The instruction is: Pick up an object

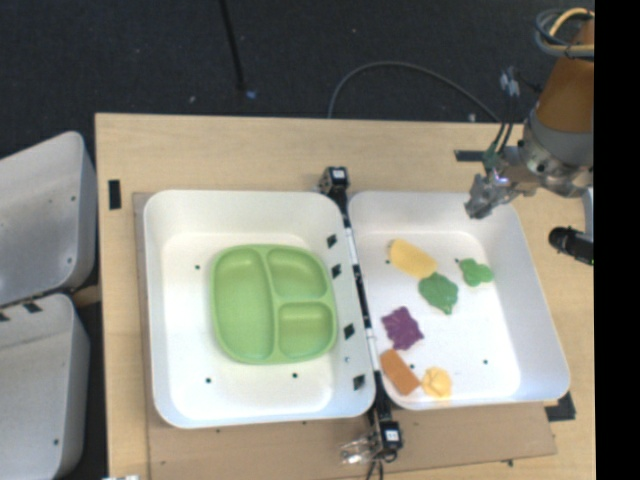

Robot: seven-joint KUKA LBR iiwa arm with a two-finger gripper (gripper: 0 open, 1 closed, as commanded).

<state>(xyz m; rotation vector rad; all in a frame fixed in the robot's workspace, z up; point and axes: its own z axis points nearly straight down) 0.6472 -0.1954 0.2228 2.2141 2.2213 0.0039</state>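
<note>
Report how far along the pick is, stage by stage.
Done: nothing lifted yet; the yellow piece, two green pieces, purple piece, orange piece and small yellow piece all lie in the right bin. In hand: the gripper sits over that bin's far corner. Left: descend, grasp, lift.

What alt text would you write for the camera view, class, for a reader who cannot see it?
A robot gripper hovers over the far right corner of the right white bin, which holds small toy pieces: yellow, two green, purple, and orange. The left bin holds a green divided plate.
</note>
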